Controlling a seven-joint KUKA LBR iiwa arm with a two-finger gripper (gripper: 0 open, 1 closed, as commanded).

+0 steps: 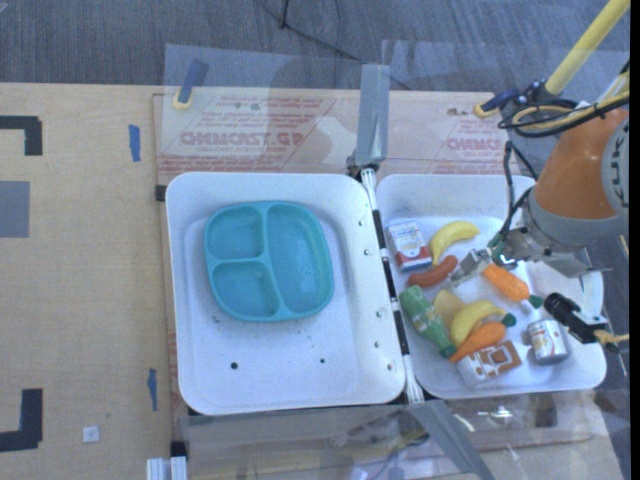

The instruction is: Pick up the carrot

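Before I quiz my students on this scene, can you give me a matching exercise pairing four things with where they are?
Things:
1. teal divided plate
2. small can
3. upper banana
4. gripper

Places:
A. near the right bin's lower right corner
B. in the left bin
C. over the right bin, between the red sausage and a carrot
D. in the right bin's upper part, beside a small carton

Pairs: 1-B, 2-A, 3-D, 4-C

The robot arm [580, 183] is grey with a big orange band. Black cables [545, 113] loop over it. Its gripper [487, 260] is small and shiny.
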